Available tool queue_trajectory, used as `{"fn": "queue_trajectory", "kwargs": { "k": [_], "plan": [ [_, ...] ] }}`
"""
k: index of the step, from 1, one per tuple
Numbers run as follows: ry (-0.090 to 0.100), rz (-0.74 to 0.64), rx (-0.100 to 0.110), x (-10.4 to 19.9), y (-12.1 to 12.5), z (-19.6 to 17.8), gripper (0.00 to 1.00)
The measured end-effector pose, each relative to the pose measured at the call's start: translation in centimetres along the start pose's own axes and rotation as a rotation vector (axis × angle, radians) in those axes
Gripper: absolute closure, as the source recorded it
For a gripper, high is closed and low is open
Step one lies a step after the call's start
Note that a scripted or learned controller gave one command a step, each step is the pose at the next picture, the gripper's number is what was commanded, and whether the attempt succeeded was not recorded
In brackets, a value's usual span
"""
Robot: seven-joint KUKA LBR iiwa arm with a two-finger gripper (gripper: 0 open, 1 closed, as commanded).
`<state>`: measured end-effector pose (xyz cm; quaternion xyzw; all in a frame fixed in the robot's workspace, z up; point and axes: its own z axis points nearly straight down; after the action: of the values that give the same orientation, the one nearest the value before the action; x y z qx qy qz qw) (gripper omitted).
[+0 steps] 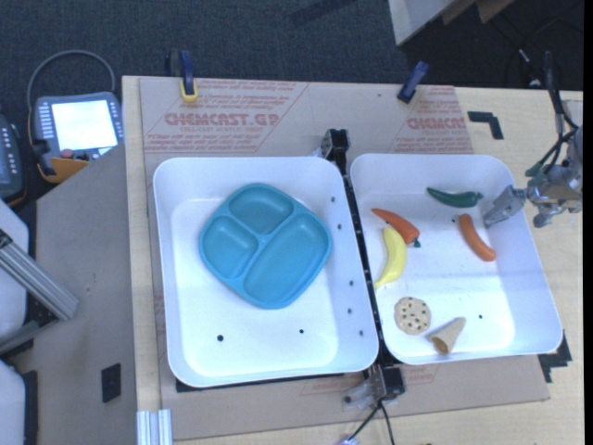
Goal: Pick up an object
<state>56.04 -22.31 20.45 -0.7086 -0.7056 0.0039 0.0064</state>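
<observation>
**Operator:** Dark carpet surrounds my bench, which is topped with a printed cardboard sheet held by two clamps at the far edge. On it I have two white bins side by side, the left bin and the right bin.

**Supervisor:** Where's the pincer against the objects?

**Operator:** My pincer sits over the right bin's far right corner. I cannot tell how far apart its fingers are, and I see nothing between them. One orange sausage lies just beside it, below and to the left; one green pepper is near, further left.

**Supervisor:** And the count?

**Operator:** Also in the right bin: one red chili touching one banana, one cookie, one cone. My left bin holds one blue divided plate. A pendant screen rests off the bench, far left.
</observation>
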Motion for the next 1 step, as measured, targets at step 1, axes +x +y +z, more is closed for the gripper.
{"fn": "queue_trajectory", "kwargs": {
  "k": [1],
  "plan": [
    [-0.004, -0.004, -0.014, 0.09, 0.31, -0.86, 0.0]
  ]
}}
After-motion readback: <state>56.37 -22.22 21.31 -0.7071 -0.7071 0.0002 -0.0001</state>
